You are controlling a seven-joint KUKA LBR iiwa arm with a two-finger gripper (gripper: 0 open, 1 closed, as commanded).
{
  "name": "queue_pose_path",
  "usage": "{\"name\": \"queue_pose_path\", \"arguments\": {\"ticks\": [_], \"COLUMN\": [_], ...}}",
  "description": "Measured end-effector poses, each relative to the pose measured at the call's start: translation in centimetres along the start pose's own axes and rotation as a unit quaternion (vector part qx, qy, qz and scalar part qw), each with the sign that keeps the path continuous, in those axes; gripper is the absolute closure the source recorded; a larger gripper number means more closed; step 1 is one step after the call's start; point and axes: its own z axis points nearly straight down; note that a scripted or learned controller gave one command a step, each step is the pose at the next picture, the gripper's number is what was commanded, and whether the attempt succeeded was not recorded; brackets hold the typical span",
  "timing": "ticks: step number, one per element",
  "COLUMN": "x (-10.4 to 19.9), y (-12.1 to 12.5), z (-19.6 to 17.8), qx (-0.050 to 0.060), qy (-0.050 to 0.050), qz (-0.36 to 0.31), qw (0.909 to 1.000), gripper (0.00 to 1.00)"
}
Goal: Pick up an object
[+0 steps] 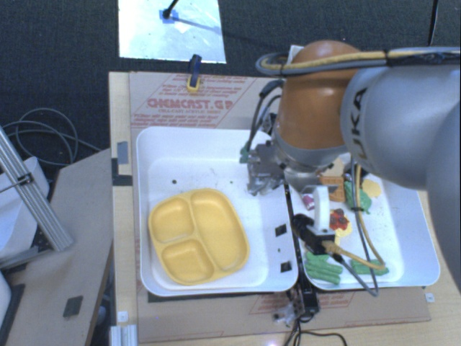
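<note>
- Reaching in from the right, grey arm (403, 114) with orange band (317, 92) hangs over the seam between the two white bins.
- Hand (263, 170) sits at the arm's lower left, dark metal parts over the left bin's (187, 146) right side, near its far edge; cannot tell how it is set or whether anything is in it, too blurred and partly hidden by the wrist.
- Left bin holds a yellow divided tray (198, 233), three compartments, lying flat in the near-left part, well apart from the hand.
- Right bin (418, 258) holds the small loose objects, partly hidden by the arm: green pea pod (322, 269) near the front edge, another green piece (358, 197) further back, white piece with pink end (319, 207) between them, red and yellow bit (340, 223) just beside it, pale yellow bit (371, 188) at the arm's edge.
- Black and yellow cables (360, 254) trail from the arm across the right bin.
- Bins rest on a brown cardboard sheet (194, 96) with red print, on the worktop.
- Blue and yellow clip (194, 73) sits at the cardboard's far edge.
- Shiny square sheet (171, 19) lies beyond it on dark carpet.
</note>
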Motion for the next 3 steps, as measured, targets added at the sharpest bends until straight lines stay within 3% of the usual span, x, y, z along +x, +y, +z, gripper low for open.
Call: {"name": "queue_pose_path", "arguments": {"ticks": [1,2,3], "x": [7.6,9.0,1.2], "y": [-4.4,0.8,-2.6], "z": [12.7,-1.8,-2.1], "qx": [0.005,-0.009,0.0], "qy": [0.0,0.003,-0.001], "qz": [-0.002,0.001,0.006], "qw": [1.0,1.0,1.0], "gripper": [1.0,1.0,1.0]}}
